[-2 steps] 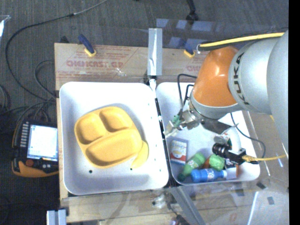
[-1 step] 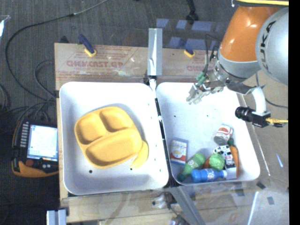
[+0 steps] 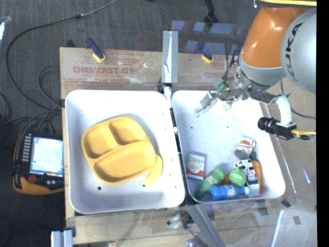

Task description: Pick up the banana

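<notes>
The banana (image 3: 154,172) is a yellow curved piece lying in the left bin (image 3: 77,112), tucked against the lower right edge of a yellow sectioned tray (image 3: 119,149) and partly hidden by it. My gripper (image 3: 208,102) hangs over the back left part of the right bin (image 3: 226,130), far to the right of and behind the banana. Its fingers look spread, with nothing between them.
The right bin's front holds a small carton (image 3: 196,166), a green bottle (image 3: 213,179), a blue bottle (image 3: 227,192), a green ball (image 3: 237,177), a carrot (image 3: 257,171) and a can (image 3: 245,147). A ridge (image 3: 175,133) separates the bins.
</notes>
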